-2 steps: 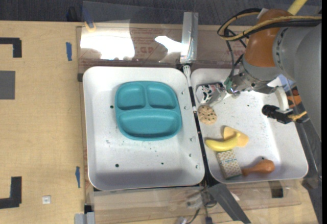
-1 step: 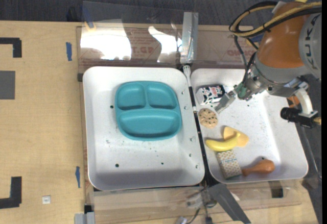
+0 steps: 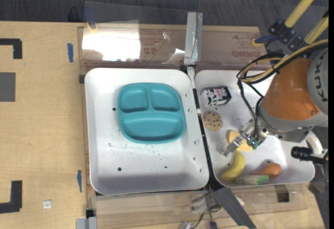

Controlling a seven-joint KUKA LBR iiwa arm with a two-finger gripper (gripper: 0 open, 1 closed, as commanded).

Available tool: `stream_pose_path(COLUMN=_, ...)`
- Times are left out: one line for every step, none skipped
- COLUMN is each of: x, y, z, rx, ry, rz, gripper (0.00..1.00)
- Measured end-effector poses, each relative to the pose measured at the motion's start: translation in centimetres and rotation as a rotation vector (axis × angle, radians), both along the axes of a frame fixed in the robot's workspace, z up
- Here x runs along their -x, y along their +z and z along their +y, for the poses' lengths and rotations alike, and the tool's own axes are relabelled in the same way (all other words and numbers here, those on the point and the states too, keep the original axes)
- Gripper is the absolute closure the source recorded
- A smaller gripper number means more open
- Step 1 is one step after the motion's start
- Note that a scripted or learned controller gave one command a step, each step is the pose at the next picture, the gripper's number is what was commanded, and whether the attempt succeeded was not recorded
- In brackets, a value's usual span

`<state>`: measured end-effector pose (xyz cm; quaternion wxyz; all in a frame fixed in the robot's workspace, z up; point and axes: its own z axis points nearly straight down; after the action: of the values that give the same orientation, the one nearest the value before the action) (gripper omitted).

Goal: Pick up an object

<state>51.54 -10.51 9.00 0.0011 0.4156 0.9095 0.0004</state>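
We are seeing a teal tray (image 3: 151,112) lying in the left bin (image 3: 99,134), and a cookie (image 3: 212,119), banana (image 3: 234,166) and carrot (image 3: 269,170) in the right bin (image 3: 300,176). The gripper (image 3: 241,143) is hovering just above the curved yellow banana, beside a yellow piece we are failing to identify. The arm (image 3: 290,98) is covering part of the bin, and we cannot tell the gripper's state.

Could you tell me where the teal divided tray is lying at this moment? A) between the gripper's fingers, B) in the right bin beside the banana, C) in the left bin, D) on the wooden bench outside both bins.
C: the teal divided tray lies flat in the middle of the left bin, while the banana and the gripper are over in the right bin.
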Motion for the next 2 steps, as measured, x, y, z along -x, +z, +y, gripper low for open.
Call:
stream_pose_path(x=3.0, y=-0.2, z=-0.4, rx=-0.004, ry=-0.472, rz=-0.012, gripper=0.0)
stream_pose_path(x=3.1, y=-0.3, z=-5.2, rx=-0.004, ry=-0.659, rz=-0.009, gripper=0.0)
